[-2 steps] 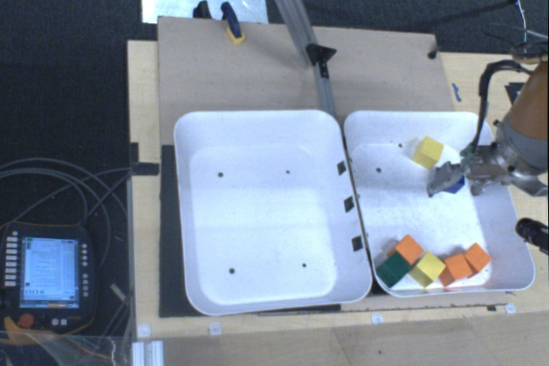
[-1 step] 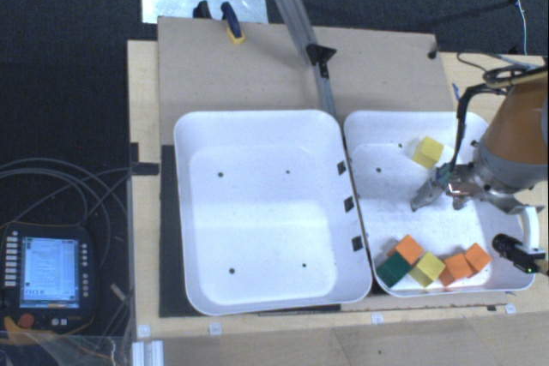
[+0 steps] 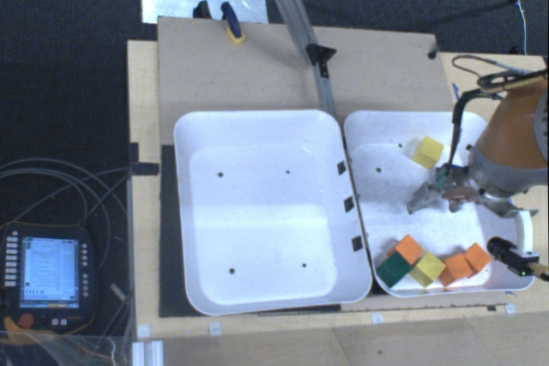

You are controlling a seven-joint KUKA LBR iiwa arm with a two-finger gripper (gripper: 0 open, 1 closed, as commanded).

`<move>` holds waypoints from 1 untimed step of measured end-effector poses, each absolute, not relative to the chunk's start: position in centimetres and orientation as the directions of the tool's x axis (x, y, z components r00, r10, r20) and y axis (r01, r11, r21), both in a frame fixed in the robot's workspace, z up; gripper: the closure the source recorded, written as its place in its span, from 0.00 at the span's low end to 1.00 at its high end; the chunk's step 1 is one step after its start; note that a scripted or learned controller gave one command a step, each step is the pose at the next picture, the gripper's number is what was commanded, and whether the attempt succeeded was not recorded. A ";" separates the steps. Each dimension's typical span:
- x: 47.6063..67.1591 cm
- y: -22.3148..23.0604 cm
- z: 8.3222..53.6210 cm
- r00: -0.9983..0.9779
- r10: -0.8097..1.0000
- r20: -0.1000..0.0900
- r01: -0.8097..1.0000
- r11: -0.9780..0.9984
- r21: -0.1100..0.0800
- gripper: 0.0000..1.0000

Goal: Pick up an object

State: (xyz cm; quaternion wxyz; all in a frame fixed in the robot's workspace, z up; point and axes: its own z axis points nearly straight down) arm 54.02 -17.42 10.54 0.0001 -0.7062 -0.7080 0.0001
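Below, two shallow white bins sit side by side on the bench. The left bin (image 3: 257,210) shows a bare white floor with a few small dark dots. The right bin (image 3: 377,141) holds several small blocks: a yellow block (image 3: 426,152) lies alone near its far wall, tilted so its corners point diagonally; it is cube-like, with no clear long axis. Along the near wall a cluster sits close together: an orange block (image 3: 409,249), a dark green block (image 3: 394,270), a second yellow block (image 3: 427,269) and two more orange blocks (image 3: 467,262). The gripper (image 3: 426,197) hangs over the bin floor between the lone yellow block and the cluster, with nothing seen between its fingers; their spread cannot be told.
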 end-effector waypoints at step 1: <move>54.2 -17.5 11.7 -0.004 1.000 -0.001 1.000 0.004 0.004 1.00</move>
